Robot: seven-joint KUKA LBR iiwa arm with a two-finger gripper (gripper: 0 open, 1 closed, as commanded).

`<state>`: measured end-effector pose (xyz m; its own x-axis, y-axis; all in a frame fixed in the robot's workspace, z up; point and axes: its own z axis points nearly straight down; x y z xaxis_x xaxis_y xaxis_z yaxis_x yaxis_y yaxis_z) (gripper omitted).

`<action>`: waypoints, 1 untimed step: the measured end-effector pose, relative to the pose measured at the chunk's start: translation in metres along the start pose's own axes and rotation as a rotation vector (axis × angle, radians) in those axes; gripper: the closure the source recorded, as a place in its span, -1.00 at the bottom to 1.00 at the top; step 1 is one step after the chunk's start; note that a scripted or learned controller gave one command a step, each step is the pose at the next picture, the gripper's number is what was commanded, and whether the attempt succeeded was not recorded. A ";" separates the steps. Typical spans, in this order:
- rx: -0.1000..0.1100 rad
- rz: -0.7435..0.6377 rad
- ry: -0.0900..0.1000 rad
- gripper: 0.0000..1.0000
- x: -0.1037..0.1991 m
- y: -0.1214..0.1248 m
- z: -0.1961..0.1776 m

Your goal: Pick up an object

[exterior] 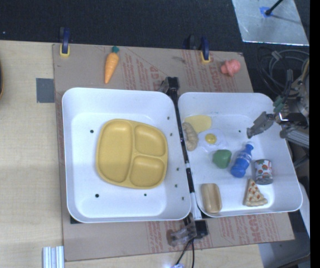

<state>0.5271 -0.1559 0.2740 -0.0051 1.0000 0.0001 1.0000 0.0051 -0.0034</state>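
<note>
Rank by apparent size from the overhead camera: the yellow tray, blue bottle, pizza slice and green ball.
1. Yellow tray, by far.
2. Blue bottle and pizza slice look alike; not ranked.
3. Green ball, smallest.

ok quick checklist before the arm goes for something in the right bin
1. Hand above the right bin: ok, near its right edge.
2. Hand free of objects: ok, nothing seen between the fingers.
3. Finger opening: cannot tell.
4. Nearest target standing apart: not ok, blue bottle sits against the green object and close to the can.
5. Easier target available: ok, pizza slice and bread lie apart.
</note>
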 end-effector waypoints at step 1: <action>0.011 -0.005 0.004 -1.00 0.045 -0.005 0.150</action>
<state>0.5210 -0.1107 0.1235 -0.0098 0.9999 0.0040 0.9998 0.0099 -0.0147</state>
